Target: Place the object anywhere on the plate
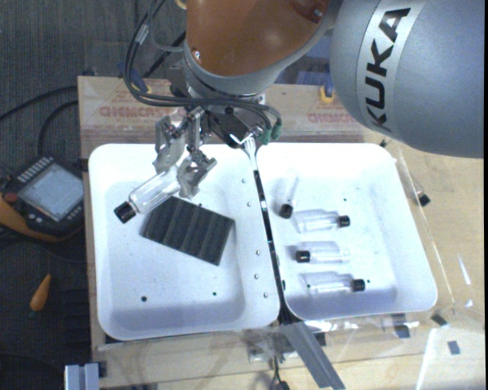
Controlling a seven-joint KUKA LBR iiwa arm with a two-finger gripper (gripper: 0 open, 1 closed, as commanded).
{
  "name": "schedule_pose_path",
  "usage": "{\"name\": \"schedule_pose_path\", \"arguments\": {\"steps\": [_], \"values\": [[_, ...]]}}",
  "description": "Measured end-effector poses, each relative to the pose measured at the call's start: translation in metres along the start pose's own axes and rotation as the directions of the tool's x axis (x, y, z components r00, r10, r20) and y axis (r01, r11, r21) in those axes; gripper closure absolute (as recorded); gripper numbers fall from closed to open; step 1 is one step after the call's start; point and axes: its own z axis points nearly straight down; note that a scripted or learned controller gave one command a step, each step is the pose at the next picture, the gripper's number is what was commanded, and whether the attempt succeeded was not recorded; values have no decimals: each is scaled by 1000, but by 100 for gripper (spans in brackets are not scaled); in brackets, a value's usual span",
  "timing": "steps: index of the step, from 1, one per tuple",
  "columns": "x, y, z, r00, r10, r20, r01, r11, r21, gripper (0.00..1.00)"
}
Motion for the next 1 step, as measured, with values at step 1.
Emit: {"name": "schedule_pose_path", "arguments": {"steps": [1], "values": [[-34, -54, -36, 880, -476, 0, 476, 880, -1, 100]]}}
